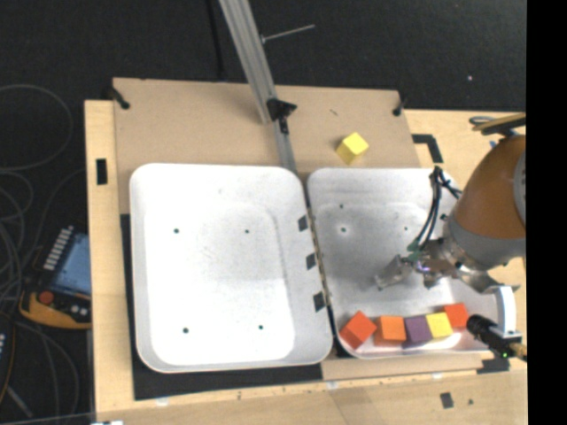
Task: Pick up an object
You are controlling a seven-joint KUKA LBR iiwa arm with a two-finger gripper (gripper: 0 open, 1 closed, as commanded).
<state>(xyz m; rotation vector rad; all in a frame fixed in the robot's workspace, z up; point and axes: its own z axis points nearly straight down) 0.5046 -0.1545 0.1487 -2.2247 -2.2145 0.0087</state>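
Observation:
Several small blocks line the near wall of the right bin: a red-orange block, an orange block, a purple block, a yellow block and another red-orange block. A yellow cube lies outside the bins on the cardboard behind the right bin. My gripper hangs low over the middle of the right bin, just behind the row of blocks. I see no block between its fingers.
The left bin sits beside the right one, with clips along the shared edge. A slanted metal rail rises behind the bins. The arm's orange band and cables occupy the right bin's far right side.

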